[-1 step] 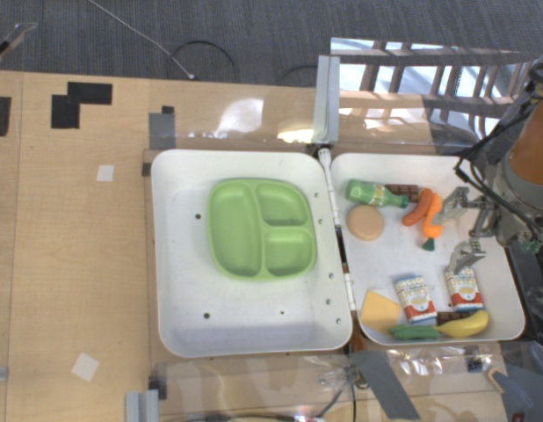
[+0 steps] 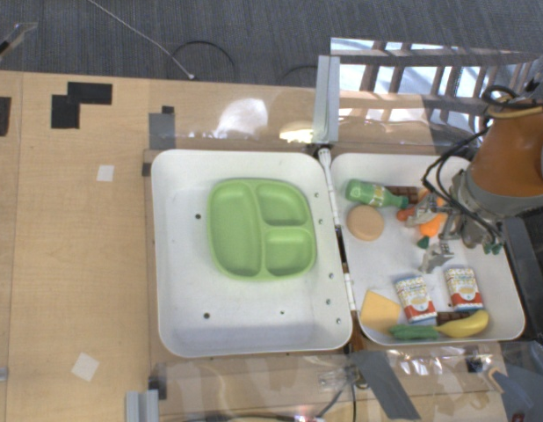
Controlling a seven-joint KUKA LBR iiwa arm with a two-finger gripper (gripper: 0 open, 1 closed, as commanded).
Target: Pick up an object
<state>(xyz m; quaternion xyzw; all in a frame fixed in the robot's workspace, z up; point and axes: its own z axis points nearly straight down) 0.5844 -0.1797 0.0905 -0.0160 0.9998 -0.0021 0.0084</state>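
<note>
The right bin (image 2: 509, 323) holds several toy foods. A green bottle (image 2: 373, 194) lies at its back left beside a round tan bun (image 2: 366, 224). An orange carrot-like piece (image 2: 432, 225) lies near the bin's middle back. Two small cartons (image 2: 415, 298) (image 2: 462, 288) stand toward the front. A yellow cheese wedge (image 2: 380, 309), a green pod (image 2: 414, 331) and a banana (image 2: 465, 325) line the front edge. My gripper (image 2: 437, 255) hangs low over the bin's middle, just in front of the orange piece and behind the cartons. Nothing is visibly held in it.
The left bin (image 2: 184, 323) carries a green divided plate (image 2: 260, 228). The arm's orange band (image 2: 513, 156) and cables (image 2: 447, 170) overhang the right bin's back right corner. A metal rack (image 2: 412, 77) stands behind the right bin. A wooden bench top (image 2: 69, 236) spreads to the left.
</note>
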